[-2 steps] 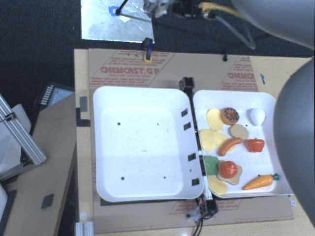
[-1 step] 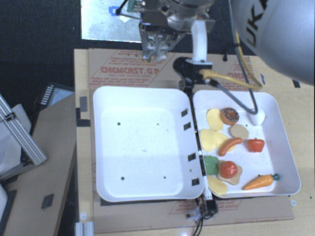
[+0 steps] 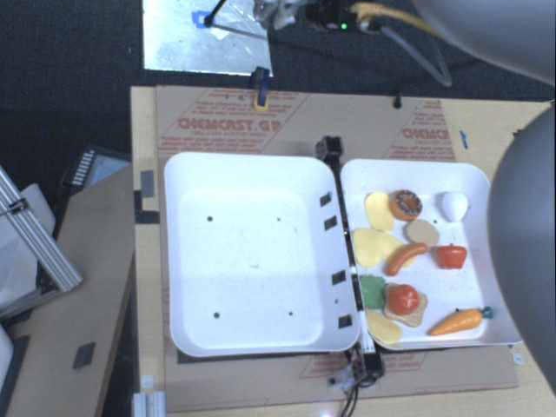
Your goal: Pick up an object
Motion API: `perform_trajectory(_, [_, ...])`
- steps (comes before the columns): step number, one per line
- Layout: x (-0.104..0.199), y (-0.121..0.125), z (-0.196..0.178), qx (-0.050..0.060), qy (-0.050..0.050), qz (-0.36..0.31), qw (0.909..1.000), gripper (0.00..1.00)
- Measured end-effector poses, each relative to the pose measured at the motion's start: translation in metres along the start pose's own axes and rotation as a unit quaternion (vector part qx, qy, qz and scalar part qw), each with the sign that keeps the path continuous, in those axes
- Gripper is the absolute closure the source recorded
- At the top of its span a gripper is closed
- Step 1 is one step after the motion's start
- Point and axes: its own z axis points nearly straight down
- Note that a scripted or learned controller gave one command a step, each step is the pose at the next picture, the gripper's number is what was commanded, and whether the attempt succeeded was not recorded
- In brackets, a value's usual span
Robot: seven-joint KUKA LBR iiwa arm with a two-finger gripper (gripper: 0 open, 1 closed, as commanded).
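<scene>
The right bin (image 3: 476,177) holds several toy foods. Among them are a brown doughnut (image 3: 405,204), a white egg (image 3: 453,205), a sausage (image 3: 406,257), a red pepper (image 3: 450,256), a carrot (image 3: 457,321) and a tomato (image 3: 402,299) resting on a slice of bread. Yellow pieces (image 3: 375,246) lie along the bin's left side, and a green piece (image 3: 372,291) sits beside the tomato. My gripper (image 3: 278,3) hangs high at the top of the view, blurred and far from both bins, with nothing visible in it.
The left bin (image 3: 174,233) stands beside the right one on a cardboard-covered bench. The grey arm (image 3: 521,233) looms along the right edge over part of the right bin. A metal plate (image 3: 200,42) lies behind the bench, with cables at the top.
</scene>
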Motion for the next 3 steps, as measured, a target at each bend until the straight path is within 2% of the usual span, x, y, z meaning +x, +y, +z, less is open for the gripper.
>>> perform_trajectory(1, [0.002, -0.086, 0.099, 0.01, -0.002, -0.003, 0.9999, 1.0])
perform_trajectory(2, [0.002, -0.135, -0.008, -0.002, 0.003, -0.004, 1.0, 1.0])
perform_trajectory(3, [-0.024, -0.035, 0.001, 0.001, -0.001, 0.001, 1.0, 1.0])
